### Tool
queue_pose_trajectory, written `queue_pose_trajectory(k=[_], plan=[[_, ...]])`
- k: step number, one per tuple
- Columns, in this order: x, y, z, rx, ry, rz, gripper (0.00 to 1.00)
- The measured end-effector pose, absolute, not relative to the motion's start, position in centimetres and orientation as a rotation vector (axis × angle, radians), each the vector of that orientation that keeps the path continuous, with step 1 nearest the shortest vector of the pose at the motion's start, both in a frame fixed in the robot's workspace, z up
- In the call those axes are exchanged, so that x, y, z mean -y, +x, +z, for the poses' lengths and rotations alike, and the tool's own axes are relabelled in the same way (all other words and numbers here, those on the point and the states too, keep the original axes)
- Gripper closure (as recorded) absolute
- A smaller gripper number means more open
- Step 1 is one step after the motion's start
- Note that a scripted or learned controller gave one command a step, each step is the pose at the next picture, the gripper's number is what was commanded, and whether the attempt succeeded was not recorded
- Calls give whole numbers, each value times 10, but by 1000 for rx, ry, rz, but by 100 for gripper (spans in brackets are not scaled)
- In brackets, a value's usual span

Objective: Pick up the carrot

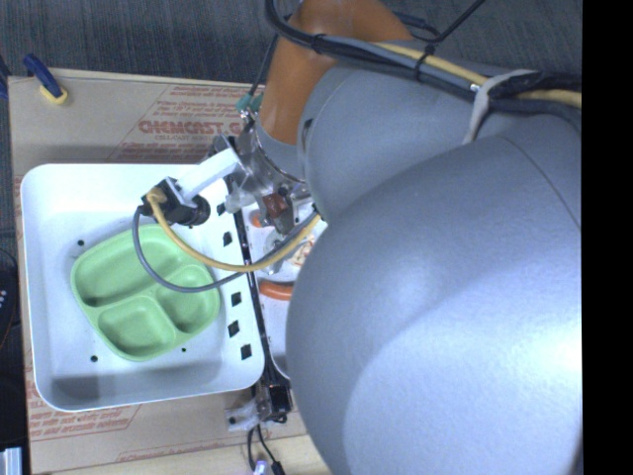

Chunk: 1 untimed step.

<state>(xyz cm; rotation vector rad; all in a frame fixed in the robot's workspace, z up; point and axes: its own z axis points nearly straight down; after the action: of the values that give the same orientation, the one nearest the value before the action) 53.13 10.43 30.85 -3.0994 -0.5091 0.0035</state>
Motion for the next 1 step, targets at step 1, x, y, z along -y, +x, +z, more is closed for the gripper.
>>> queue_pose_trajectory(k=[1], plan=[[-102,513,149,712,-3055,13,0]])
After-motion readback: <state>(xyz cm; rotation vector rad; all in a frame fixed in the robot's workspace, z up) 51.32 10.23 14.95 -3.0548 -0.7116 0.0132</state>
